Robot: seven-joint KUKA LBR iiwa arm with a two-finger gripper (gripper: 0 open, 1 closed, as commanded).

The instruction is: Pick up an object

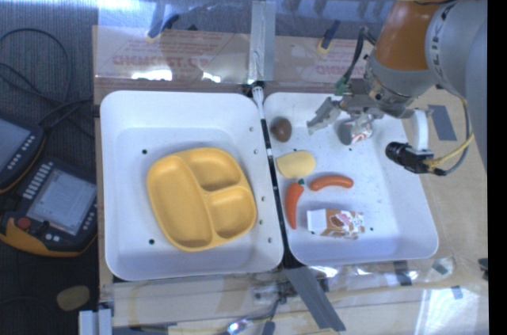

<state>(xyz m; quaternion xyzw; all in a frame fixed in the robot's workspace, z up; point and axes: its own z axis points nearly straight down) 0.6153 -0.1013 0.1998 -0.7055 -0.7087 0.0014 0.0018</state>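
Observation:
My gripper hangs over the far part of the right bin, its two fingers spread apart with nothing visible between them. In that bin lie a small brown ball to the gripper's left, a pale yellow potato-shaped piece, an orange carrot, a red-orange sausage and a white packet with a brown picture. All of these rest on the bin floor, nearer the front than the gripper.
The left bin holds a yellow divided plate. A metal divider runs between the bins at the back. A teach pendant and cables lie on the floor at left. A black part of the arm juts over the right bin's right side.

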